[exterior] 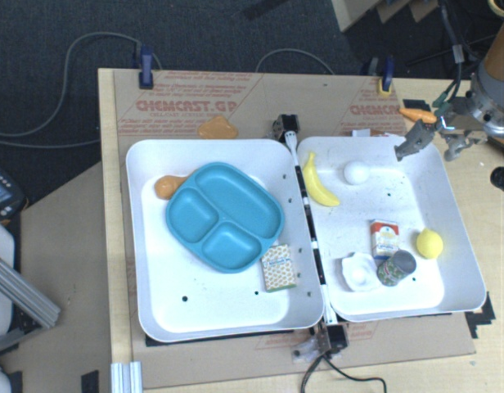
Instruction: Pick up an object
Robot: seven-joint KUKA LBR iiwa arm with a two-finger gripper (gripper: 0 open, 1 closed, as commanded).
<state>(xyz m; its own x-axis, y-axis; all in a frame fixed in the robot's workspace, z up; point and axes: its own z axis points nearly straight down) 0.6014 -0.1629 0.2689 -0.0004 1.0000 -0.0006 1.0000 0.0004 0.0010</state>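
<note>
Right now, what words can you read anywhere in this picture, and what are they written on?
"CHEMCAST GP", red print on the brown board behind the left bin.
The same red print repeats behind the right bin, partly covered.
Small carton: label too blurred to read.
Patterned packet: too small to read.

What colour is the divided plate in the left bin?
Light blue; the divided plate shows plainly in the camera view.

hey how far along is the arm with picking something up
Nothing looks picked up yet. The gripper sits over the far right corner of the right bin, nothing visibly between its fingers. The banana, white ball, lemon, small carton and can all lie in that bin. Left: reach one, grasp it, lift.
</note>
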